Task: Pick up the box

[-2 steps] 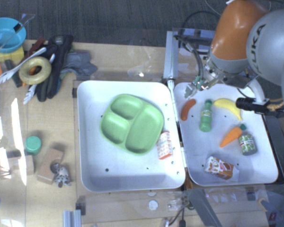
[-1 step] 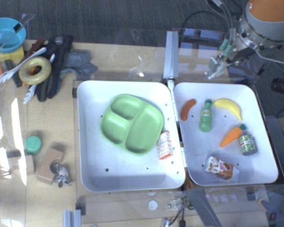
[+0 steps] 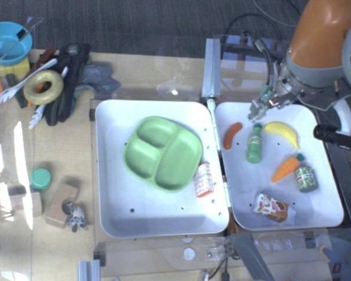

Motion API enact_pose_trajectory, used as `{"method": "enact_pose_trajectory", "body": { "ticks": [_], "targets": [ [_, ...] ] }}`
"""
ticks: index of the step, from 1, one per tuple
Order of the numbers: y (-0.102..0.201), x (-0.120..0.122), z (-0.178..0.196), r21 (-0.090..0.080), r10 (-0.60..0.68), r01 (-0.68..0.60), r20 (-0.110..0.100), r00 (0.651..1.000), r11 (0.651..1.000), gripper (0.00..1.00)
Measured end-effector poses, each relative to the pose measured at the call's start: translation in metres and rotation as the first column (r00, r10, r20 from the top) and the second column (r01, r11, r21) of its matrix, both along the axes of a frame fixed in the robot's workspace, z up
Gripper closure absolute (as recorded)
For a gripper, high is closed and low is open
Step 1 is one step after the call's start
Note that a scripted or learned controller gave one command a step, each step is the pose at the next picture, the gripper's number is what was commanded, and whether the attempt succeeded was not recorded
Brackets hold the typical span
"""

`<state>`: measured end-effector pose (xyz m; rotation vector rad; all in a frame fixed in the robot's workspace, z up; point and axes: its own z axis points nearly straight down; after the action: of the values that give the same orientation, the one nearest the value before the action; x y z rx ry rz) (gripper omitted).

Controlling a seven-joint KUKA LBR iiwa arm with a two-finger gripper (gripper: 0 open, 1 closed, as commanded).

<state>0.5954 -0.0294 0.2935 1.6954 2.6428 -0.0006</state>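
Note:
A small brown and orange carton box (image 3: pixel 272 208) lies flat near the front of the right bin (image 3: pixel 327 212). Another small box (image 3: pixel 203 179), white with red print, lies in the left bin (image 3: pixel 114 215) against its right wall, beside a green divided plate (image 3: pixel 162 153). My gripper (image 3: pixel 258 111) hangs over the back of the right bin, just above a green bottle (image 3: pixel 254 145) and well away from both boxes. Nothing shows in its grasp.
The right bin also holds a red sausage (image 3: pixel 231 134), a banana (image 3: pixel 282 133), a carrot (image 3: pixel 286 167) and a green can (image 3: pixel 306 178). Left of the bins, the bench carries a blue cup (image 3: pixel 9 40), a yellow ring (image 3: pixel 43 86) and small toys.

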Motion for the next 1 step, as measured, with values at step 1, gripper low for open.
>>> {"method": "enact_pose_trajectory", "body": {
  "ticks": [1],
  "targets": [
    [-0.0255,0.0025,0.1422,0.0,-0.148,0.148,0.01,0.989,0.989,1.0]
  ]
}}
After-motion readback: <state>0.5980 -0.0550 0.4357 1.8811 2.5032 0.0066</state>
